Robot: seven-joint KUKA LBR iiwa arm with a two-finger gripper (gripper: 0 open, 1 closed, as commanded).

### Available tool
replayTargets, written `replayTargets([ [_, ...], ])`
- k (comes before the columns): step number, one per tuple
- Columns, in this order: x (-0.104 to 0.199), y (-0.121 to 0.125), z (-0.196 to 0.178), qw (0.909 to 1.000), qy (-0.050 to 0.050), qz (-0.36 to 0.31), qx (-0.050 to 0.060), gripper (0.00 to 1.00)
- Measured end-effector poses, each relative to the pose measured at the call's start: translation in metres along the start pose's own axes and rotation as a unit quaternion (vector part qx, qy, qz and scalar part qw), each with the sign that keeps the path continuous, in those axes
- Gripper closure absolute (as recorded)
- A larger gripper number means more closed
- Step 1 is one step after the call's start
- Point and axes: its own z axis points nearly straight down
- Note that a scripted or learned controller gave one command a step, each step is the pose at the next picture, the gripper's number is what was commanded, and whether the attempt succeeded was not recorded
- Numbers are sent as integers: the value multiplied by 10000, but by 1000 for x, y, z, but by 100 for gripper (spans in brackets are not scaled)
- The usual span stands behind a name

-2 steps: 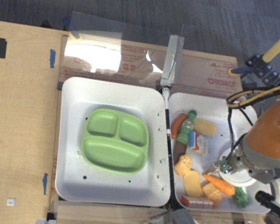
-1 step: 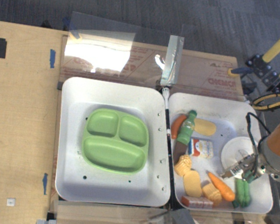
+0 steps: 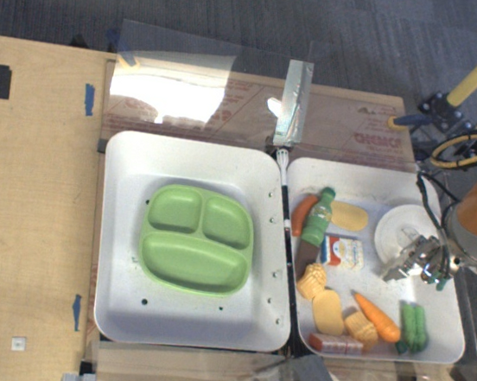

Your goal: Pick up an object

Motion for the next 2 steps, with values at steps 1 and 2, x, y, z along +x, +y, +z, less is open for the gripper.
replayTargets([
  [1, 0, 0, 1, 10000, 4, -1, 2, 0],
  [2, 50, 31, 5, 9854, 15, 1702, 56, 0],
])
